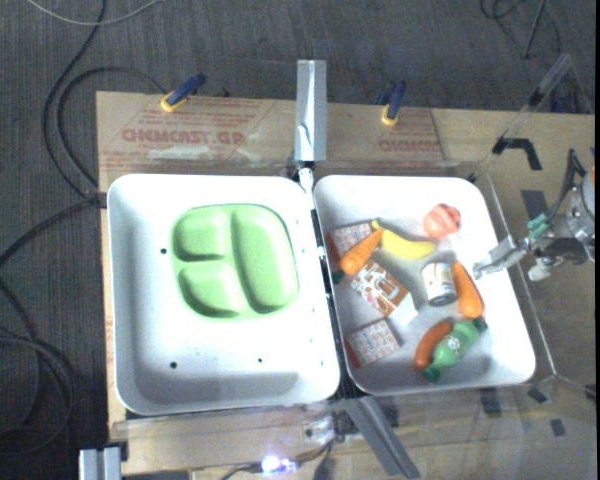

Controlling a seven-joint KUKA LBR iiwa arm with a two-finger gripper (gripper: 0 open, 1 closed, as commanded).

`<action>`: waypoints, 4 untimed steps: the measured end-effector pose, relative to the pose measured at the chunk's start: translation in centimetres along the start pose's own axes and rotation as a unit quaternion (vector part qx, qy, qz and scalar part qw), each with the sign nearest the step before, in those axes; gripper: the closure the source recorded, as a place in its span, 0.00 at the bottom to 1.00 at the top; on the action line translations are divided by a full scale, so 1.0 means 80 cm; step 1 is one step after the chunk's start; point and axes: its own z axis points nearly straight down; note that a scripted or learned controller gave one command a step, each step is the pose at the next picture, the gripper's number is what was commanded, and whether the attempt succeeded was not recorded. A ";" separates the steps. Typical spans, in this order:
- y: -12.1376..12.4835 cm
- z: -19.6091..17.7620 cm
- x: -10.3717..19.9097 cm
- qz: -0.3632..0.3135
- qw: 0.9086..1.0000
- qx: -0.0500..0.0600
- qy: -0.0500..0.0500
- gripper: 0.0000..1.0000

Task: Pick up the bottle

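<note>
Bottle (452,345), glossy green plastic, lies tilted; gripper (490,262) jaws' state seemingly unreadable, too blurred.

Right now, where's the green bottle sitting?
The green bottle lies in the right-hand bin, near its front right corner, beside an orange carrot and just below the small can.

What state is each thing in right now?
gripper: over right bin's right edge, holding nothing
green bottle: lying on its side, right bin, untouched
can: lying tilted
banana: lying flat
green tray: flat in left bin
</note>
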 end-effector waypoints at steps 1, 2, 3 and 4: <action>0.016 0.158 0.067 0.003 1.000 -0.011 -0.002 0.00; 0.001 0.177 0.110 0.031 0.999 -0.035 -0.013 0.00; -0.003 0.147 0.090 -0.002 1.000 -0.003 -0.001 0.00; -0.012 0.199 0.123 -0.035 0.999 -0.013 -0.004 0.00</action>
